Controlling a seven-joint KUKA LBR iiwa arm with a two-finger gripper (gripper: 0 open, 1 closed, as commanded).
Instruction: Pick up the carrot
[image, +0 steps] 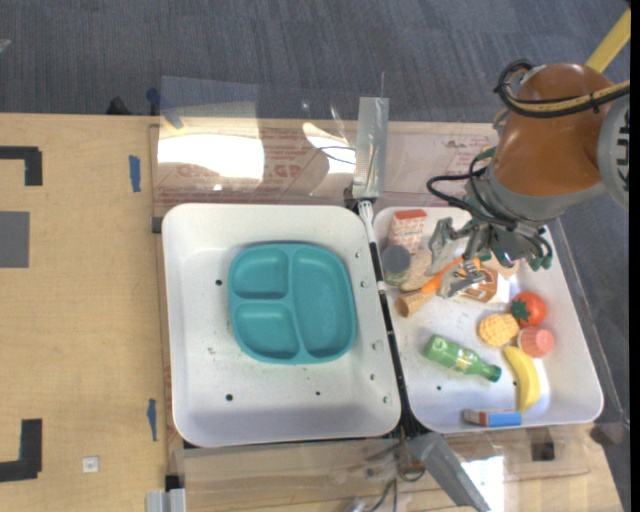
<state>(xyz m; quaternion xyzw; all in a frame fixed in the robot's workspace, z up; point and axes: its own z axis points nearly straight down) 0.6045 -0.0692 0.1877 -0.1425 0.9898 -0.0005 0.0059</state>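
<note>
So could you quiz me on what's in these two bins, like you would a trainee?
1. True or false: the teal tray lies in the left bin.
2. Which lies nearest the carrot? A) banana B) gripper C) green bottle
3. Fill in: the banana lies in the ___ bin.

Key: 1 true; 2 B; 3 right.
</note>
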